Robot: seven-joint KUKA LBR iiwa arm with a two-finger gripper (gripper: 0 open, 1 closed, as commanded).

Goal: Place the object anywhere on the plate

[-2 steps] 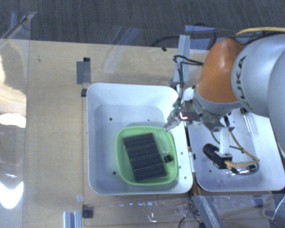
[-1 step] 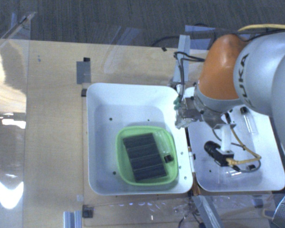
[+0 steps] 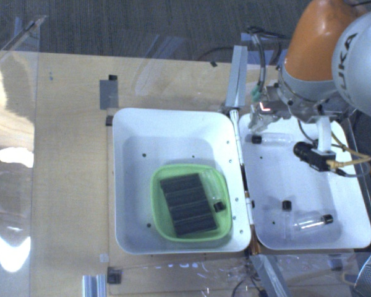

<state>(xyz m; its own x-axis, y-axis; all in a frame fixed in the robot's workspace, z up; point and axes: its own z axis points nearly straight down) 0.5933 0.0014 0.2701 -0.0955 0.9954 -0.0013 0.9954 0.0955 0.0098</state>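
Note:
A green plate (image 3: 162, 223) sits in the left bin (image 3: 127, 166). A dark ridged block (image 3: 187, 204) lies across the plate, and a small black cap (image 3: 219, 206) rests at the block's right edge. In the right bin (image 3: 352, 228), a clear vial with a black cap (image 3: 273, 140) lies at the far left corner. A second clear vial (image 3: 309, 221) lies near the front, with a loose black cap (image 3: 286, 205) beside it. My gripper (image 3: 261, 117) hangs over the right bin's far left corner, just above the first vial. Nothing shows in its grasp.
The grey arm with its orange band (image 3: 318, 36) fills the upper right. A black fitting with cables (image 3: 311, 154) hangs over the middle of the right bin. A metal post (image 3: 237, 79) stands behind the wall between the bins.

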